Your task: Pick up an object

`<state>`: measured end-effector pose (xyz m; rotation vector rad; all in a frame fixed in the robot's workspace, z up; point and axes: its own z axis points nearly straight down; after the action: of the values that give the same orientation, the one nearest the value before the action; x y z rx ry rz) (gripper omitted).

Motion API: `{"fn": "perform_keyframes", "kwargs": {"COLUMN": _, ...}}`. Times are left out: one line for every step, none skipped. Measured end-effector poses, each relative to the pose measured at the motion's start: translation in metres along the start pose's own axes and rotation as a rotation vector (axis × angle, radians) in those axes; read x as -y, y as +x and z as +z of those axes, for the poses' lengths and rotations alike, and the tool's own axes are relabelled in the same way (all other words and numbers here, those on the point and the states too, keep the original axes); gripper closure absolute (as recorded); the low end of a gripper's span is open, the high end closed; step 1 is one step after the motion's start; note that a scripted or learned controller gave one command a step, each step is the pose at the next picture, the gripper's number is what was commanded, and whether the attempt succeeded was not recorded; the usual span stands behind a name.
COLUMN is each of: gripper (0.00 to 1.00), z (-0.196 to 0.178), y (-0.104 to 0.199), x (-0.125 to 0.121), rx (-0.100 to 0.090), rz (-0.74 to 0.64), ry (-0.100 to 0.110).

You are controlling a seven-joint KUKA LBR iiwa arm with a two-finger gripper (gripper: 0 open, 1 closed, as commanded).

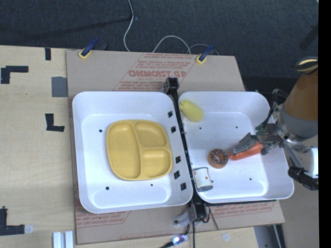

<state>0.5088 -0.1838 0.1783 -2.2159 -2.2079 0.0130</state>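
Orange carrot (248,151) is seen lying right under the gripper (257,142), doughnut (217,158) just beyond its tip. Whether anything is clasped cannot be told. The grasping step is judged underway; a firm closure and lift would be needed next.

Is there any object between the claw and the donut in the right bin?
Nothing separate. The claw is low in the right bin over an orange carrot-like item, whose end lies next to the donut. Bin floor around the donut looks bare.
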Motion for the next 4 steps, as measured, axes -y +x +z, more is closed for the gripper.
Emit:
{"fn": "perform_keyframes", "kwargs": {"gripper": 0.00, "z": -0.007, "y": 0.000, "x": -0.003, "rx": 0.003, "rz": -0.004, "ry": -0.013}}
{"fn": "perform_keyframes", "kwargs": {"gripper": 0.00, "z": 0.040, "y": -0.007, "x": -0.004, "rx": 0.003, "rz": -0.004, "ry": -0.009}}
{"fn": "perform_keyframes", "kwargs": {"gripper": 0.00, "z": 0.088, "y": -0.006, "x": -0.008, "rx": -0.001, "rz": -0.003, "ry": -0.020}}
{"fn": "perform_keyframes", "kwargs": {"gripper": 1.00, "z": 0.076, "y": -0.004, "x": -0.010, "rx": -0.002, "rz": -0.008, "ry": -0.023}}
